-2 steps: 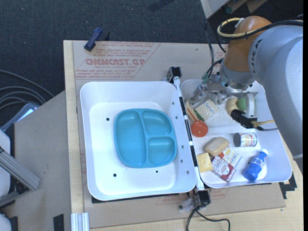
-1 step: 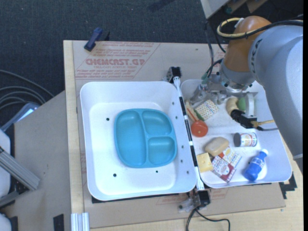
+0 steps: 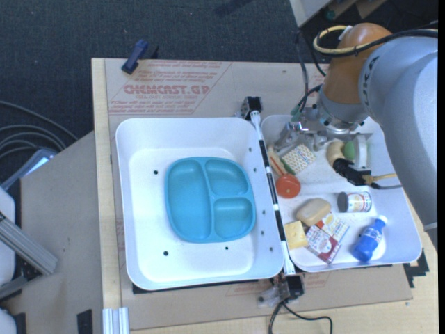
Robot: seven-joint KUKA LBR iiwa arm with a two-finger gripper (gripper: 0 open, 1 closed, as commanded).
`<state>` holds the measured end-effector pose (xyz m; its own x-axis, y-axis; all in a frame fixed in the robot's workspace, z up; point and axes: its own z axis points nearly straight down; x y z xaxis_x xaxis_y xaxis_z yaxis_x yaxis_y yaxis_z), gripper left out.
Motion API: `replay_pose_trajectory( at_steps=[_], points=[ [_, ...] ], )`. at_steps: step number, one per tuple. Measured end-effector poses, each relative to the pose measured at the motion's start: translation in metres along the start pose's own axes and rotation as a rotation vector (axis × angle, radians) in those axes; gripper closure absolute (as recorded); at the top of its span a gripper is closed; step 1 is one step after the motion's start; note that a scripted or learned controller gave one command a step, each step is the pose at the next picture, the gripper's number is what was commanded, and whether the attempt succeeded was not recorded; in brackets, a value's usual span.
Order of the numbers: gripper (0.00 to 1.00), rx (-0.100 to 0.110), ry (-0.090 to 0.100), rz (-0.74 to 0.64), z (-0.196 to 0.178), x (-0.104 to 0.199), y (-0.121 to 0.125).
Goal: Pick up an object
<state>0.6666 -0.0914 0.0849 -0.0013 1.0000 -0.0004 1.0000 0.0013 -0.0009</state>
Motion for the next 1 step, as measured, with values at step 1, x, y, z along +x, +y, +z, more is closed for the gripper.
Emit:
replay_pose_trajectory(
  at_steps=[1],
  points=[
    [0.00,0.000,0.000,0.000,0.0000,0.0001,0.0000]
  ],
)
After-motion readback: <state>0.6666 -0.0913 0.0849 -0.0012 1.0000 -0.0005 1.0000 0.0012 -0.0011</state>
